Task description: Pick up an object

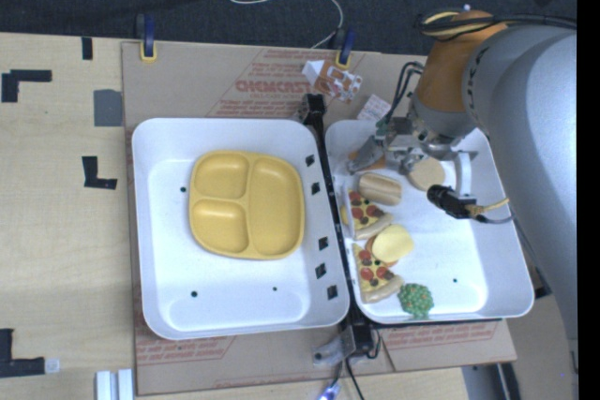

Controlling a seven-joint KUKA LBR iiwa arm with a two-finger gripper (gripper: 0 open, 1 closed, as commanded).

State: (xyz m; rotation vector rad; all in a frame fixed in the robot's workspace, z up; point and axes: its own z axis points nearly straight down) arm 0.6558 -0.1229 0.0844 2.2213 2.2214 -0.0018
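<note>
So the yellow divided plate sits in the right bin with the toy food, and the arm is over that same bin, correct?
Not quite. The camera view shows the yellow plate alone in the left bin. The toy food, such as the broccoli, lies in the right bin, under the arm.

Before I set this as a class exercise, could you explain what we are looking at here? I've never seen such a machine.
This is one photo from a fixed camera above a bench, looking down at a slant. The big grey shape with an orange band is a robot arm reaching in from the right. Its end effector hangs over the right bin; whether it holds anything cannot be seen. That bin contains toy food: a hot dog, two pizza slices, a yellow piece and broccoli. The left bin holds a yellow divided plate. The robot's job is to pick something up.
</note>
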